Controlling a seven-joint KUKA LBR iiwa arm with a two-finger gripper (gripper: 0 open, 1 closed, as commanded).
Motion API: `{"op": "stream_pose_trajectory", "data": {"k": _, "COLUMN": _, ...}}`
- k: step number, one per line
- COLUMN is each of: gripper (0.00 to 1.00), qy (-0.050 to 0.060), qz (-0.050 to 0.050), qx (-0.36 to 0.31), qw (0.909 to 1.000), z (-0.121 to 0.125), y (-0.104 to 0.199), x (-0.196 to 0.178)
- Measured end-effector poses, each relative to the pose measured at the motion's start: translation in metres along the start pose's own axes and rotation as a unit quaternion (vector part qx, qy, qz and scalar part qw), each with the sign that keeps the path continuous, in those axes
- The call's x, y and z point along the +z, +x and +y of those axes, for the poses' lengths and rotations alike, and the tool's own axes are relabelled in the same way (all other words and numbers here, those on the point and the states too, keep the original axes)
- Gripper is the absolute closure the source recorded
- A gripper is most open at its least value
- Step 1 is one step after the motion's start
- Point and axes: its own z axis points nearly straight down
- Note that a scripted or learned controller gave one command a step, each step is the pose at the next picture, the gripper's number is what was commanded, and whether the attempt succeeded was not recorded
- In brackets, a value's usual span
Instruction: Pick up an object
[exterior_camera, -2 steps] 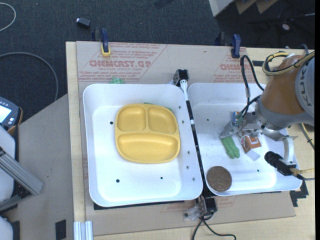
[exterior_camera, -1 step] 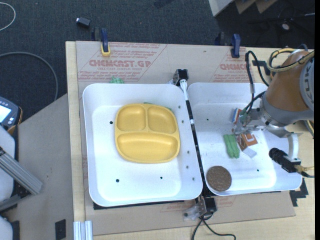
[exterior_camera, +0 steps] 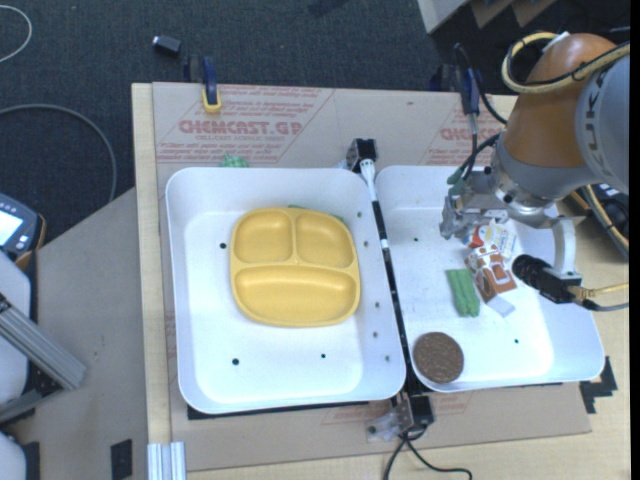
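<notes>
Two white bins (exterior_camera: 200,268) share the bench. My gripper (exterior_camera: 478,220) hangs in the right bin, finger state indiscernible; my wrist partly hides the red-and-white packet (exterior_camera: 493,266) beside the green strip (exterior_camera: 463,292).

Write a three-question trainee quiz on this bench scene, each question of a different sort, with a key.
1. True or false: the yellow divided plate lies in the right bin.
2. Which thing rests against the right bin's front rim? A) brown round disc B) green piece C) red-and-white packet
3. Fill in: the pincer hovers over the ___ bin.

Key: 1 false, it lies in the left bin; 2 A; 3 right.
</notes>
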Motion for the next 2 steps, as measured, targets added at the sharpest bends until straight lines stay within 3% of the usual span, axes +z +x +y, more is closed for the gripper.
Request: {"op": "stream_pose_trajectory", "data": {"k": 2, "gripper": 1.00, "qy": 0.004, "qz": 0.002, "qx": -0.001, "qw": 1.0000, "z": -0.050, "y": 0.174, "x": -0.048}}
